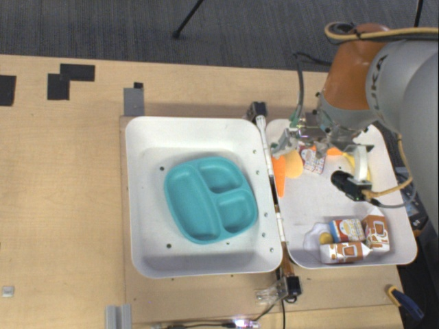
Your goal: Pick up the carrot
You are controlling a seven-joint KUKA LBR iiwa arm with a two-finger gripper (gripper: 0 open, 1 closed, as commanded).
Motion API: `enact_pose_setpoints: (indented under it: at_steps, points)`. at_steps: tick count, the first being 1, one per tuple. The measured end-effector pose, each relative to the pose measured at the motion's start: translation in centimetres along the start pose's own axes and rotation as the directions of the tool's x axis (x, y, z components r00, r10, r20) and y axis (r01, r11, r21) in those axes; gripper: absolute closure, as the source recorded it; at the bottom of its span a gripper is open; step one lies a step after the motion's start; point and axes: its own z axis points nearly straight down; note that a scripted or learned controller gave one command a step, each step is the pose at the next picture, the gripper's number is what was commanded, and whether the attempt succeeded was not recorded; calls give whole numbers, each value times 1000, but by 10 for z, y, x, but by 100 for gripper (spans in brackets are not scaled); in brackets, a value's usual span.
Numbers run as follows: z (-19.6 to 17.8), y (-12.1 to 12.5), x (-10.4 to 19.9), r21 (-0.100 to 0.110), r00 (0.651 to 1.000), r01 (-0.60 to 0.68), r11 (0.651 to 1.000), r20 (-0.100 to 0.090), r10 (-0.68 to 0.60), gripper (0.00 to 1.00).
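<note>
Left bin [147, 204] carries a teal sectioned plastic plate [209, 199]; the orange tapered carrot [280, 172] lies along the right bin's [405, 242] left wall, gripper [306, 144] just beside, its grasp impossible to tell. I'd straddle the carrot squarely, clear of that wall. The brown cartons [351, 240] carry no readable labels.

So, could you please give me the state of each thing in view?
Carrot: lying in right bin, by its left wall.
Tray: flat in left bin, nothing in it.
Hand: low over right bin, beside carrot.
Cartons: lying on their sides.
</note>
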Motion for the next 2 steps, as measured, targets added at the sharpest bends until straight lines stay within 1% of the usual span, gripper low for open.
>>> enact_pose_setpoints:
  at_steps: [2]
  points:
    - [0,0,0,0,1000,0,1000,0,0,0]
